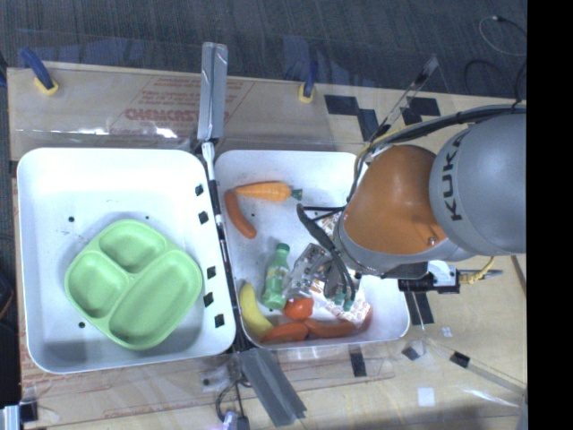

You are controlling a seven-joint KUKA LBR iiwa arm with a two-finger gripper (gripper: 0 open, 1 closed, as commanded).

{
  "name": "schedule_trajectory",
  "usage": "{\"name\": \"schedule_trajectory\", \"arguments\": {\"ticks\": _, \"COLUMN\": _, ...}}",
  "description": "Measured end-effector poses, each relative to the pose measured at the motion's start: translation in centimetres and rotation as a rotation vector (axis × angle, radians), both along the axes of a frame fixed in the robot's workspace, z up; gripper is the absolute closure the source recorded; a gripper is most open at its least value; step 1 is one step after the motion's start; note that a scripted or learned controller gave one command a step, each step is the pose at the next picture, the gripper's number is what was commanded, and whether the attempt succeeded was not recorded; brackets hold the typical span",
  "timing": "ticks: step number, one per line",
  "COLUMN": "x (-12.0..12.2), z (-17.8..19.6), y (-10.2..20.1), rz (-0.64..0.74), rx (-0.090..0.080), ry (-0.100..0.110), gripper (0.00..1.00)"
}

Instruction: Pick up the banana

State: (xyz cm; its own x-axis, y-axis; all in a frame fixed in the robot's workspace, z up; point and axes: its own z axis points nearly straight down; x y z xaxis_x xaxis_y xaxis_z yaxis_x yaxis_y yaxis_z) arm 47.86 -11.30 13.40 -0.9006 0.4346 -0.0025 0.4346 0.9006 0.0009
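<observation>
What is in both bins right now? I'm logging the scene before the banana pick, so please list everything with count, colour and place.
left bin: 1, white, left half of the bench
right bin: 1, white, beside the left bin
divided plate: 1, light green, three compartments, in the left bin
banana: 1, yellow, near the lower left corner of the right bin
carrot: 1, orange, upper part of the right bin
sausage: 1, reddish brown, just below the carrot
bottle: 1, green, middle of the right bin
red items: several, red-orange, along the bin's lower wall; exact kinds unclear
arm: 1, grey with orange band, over the right bin's right side
pincer: 1, dark metal, right of the bottle
</observation>
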Motion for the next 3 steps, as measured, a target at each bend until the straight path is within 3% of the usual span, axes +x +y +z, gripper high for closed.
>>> {"name": "schedule_trajectory", "arguments": {"ticks": 1, "x": 0.0, "z": 0.0, "y": 0.0, "rz": 0.000, "rx": 0.000, "ry": 0.000, "gripper": 0.00}}
{"name": "schedule_trajectory", "arguments": {"ticks": 2, "x": 0.7, "z": -3.4, "y": 2.0, "rz": 0.277, "rx": -0.011, "ry": -0.026, "gripper": 0.00}}
{"name": "schedule_trajectory", "arguments": {"ticks": 3, "x": 7.8, "z": -4.2, "y": 1.2, "rz": 0.066, "rx": 0.000, "ry": 0.001, "gripper": 0.00}}
